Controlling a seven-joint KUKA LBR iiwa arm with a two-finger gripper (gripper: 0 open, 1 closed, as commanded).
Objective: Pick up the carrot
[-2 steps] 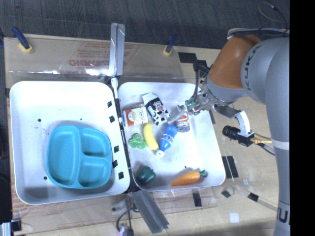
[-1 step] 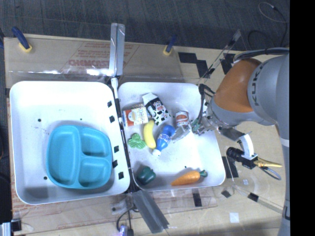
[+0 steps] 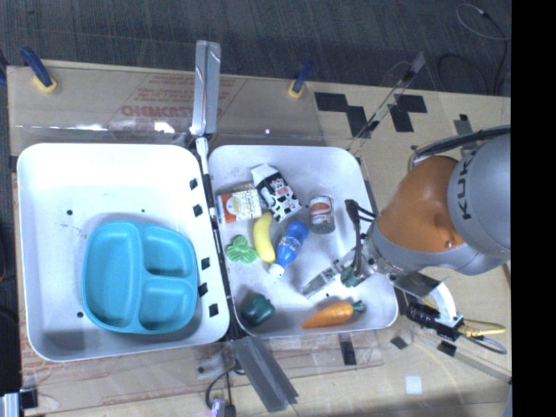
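Carrot (image 3: 328,315) (orange, green-topped) lying flat

- We see the carrot (image 3: 329,315) as an orange, tapered body with a small green tuft at its thick end.
- It lies flat on its side on the floor of the right bin (image 3: 375,200), not lifted.
- Its long axis runs nearly left to right in the camera view, rising slightly toward the tuft, with the narrow tip at the left and the tuft at the right.
- It rests close to the bin's near wall, toward the near right corner.
- Nothing lies on top of it.
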